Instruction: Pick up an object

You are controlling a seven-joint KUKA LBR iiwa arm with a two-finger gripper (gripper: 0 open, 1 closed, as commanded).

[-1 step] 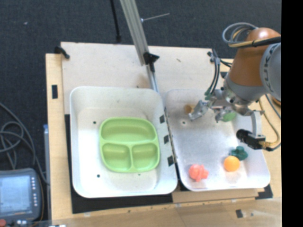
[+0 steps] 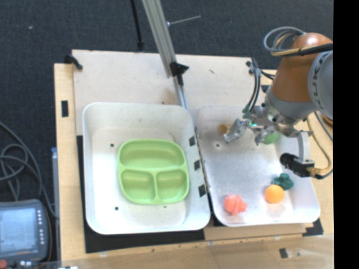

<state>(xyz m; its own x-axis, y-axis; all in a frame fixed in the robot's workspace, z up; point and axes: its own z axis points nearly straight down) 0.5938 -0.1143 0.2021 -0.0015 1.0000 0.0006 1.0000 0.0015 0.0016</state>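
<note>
My gripper [image 2: 245,135] hangs over the back of the right bin [image 2: 247,167], its fingers spread open with only bin floor showing between them. A small tan object [image 2: 223,129] lies just left of the left finger. A pale green object [image 2: 272,138] peeks out beside the right finger, partly hidden by the wrist. Toward the bin's front lie a pink-red lumpy object [image 2: 235,204], an orange ball [image 2: 274,194] and a dark green piece [image 2: 284,180] touching the ball.
The left bin [image 2: 101,150] holds a light green three-compartment tray [image 2: 152,170]. A slanted metal pole [image 2: 162,38] rises behind the two bins. Cables and a black fitting [image 2: 296,165] trail off the wrist over the right bin's right side.
</note>
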